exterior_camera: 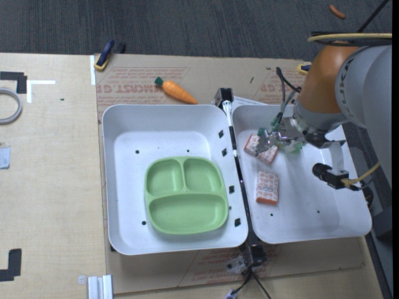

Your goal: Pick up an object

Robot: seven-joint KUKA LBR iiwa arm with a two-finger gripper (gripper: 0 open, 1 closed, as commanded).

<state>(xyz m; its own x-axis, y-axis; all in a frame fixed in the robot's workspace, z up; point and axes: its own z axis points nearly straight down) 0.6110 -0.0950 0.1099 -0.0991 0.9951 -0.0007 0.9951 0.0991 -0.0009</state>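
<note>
In the right bin [324,220] lie small snack boxes: one white and orange box [267,187] near the bin's middle, and two more [252,144] [269,154] at its upper left. My gripper [278,138] is down at those upper two boxes, right beside them, with the grey arm and its orange band [327,76] above it. A small green item [295,147] shows just right of the gripper. Whether anything sits between the fingers cannot be made out.
The left bin [121,185] holds a green divided plate [186,195]. A toy carrot [176,90] lies on the cardboard behind the bins, and a blue clip [105,54] sits farther left. Black cables [340,178] hang over the right bin's right side.
</note>
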